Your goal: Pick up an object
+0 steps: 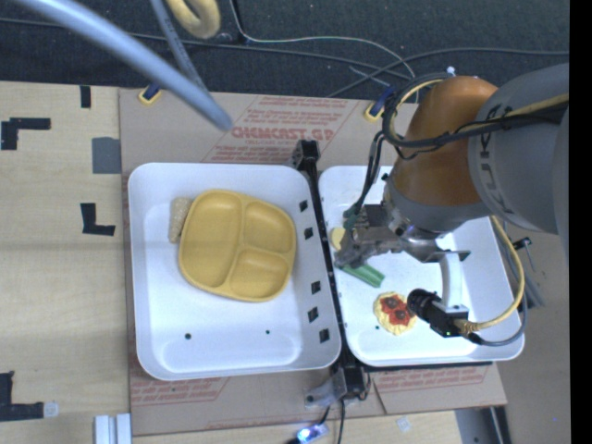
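- My gripper [356, 248] hangs low over the left part of the right bin [481, 345], close to the divider between the bins; from this angle I cannot tell how wide it stands or whether it has hold of anything.
- A green block [363, 273], small and stick-like, lies tilted on the bin floor just beneath the gripper; a bit of yellow object [338, 237] shows beside it at the bin's left wall.
- Nearer the front edge lies a small yellow disc with red and dark topping, a toy pizza [392, 312], with a black fitting on a cable just beside it.
- The arm [453, 155], orange-banded, covers much of the right bin's back half; open white floor remains along the front and right.
- The left bin [222, 350] holds a yellow sectioned plate [236, 245] lying over a tan sponge-like piece [179, 218], with bare floor towards the front.
- Red printing on the cardboard [277, 123] behind the bins reads roughly "CHEMCAST"; the smaller lines are too blurred for me.
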`<action>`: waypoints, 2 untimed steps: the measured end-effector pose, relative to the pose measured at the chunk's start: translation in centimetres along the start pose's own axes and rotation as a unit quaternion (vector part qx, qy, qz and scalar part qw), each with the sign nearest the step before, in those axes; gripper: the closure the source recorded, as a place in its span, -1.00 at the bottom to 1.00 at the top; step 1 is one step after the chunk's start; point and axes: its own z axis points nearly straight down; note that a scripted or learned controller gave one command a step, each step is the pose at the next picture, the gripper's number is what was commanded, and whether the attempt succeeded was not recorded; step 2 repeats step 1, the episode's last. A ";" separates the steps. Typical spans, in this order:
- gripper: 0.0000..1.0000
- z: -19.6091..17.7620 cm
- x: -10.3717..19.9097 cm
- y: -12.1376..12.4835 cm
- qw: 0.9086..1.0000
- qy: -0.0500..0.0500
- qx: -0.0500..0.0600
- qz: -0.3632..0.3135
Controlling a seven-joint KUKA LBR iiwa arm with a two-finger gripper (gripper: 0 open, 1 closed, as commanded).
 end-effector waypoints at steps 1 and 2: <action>1.00 -0.4 5.0 0.2 1.000 0.000 -0.001 -0.001; 1.00 -0.4 5.0 0.2 1.000 0.000 -0.001 -0.001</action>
